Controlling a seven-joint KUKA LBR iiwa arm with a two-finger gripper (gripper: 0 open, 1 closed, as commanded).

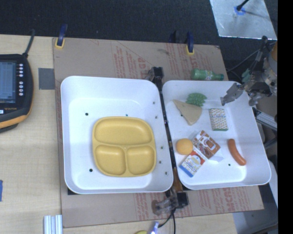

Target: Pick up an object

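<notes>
Right bin (258, 179) stock: snack packet (200, 152), orange ball (184, 146), sausage (236, 152), cheese wedge (189, 111). My end effector (240, 95) hovers at its far edge, holding nothing, spread unreadable. Approach step; next, descend onto one item.

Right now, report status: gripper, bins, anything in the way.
Gripper at right bin's far right corner, nothing between its fingers. Sausage, cracker, cheese wedge, orange lying loose. Yellow tray in left bin. Nothing blocking.
</notes>
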